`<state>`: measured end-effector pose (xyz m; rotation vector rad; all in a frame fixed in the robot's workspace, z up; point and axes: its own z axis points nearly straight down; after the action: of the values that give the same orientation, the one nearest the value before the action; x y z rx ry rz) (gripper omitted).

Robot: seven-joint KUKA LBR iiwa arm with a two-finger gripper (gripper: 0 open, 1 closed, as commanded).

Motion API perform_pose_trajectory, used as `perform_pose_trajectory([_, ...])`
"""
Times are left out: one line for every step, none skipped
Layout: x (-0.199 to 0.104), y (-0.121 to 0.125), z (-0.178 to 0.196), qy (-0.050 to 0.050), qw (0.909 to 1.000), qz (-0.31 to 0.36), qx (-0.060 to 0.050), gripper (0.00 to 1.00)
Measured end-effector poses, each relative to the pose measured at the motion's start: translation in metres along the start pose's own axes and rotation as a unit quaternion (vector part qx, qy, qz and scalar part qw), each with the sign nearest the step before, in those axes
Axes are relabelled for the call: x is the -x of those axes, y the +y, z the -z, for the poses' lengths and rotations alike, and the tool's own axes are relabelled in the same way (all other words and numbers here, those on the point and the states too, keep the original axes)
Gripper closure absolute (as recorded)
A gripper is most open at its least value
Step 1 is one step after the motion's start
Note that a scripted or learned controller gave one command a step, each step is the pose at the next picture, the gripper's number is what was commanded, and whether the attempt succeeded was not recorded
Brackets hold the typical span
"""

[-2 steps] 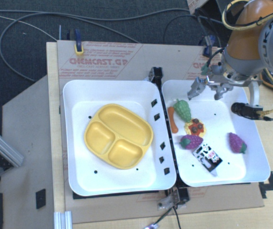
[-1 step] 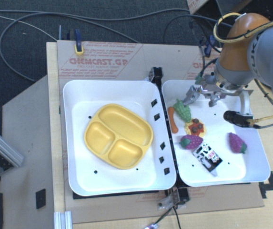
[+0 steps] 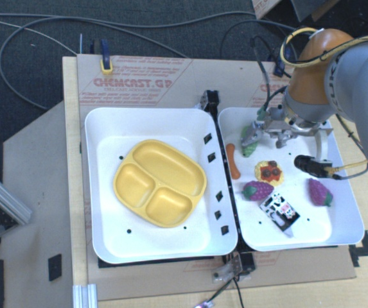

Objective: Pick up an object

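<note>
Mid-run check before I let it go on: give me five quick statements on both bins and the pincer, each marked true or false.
1. The yellow divided plate lies in the left bin. True.
2. The orange carrot-like piece lies in the left bin. False: it lies in the right bin, near the divider.
3. Two purple grape bunches lie in the right bin. True: one beside the pizza-like piece, one toward the right side.
4. The pincer is over the yellow plate. False: it is over the right bin, by a green piece.
5. The black-and-white piece rests on the yellow plate. False: it lies in the right bin, toward its near edge.
</note>
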<state>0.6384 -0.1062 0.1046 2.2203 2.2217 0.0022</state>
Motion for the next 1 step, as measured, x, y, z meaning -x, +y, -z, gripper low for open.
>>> perform_pose_trajectory([0.0001,0.0008,0.0096,0.000,1.0000,0.000,0.001,1.00])
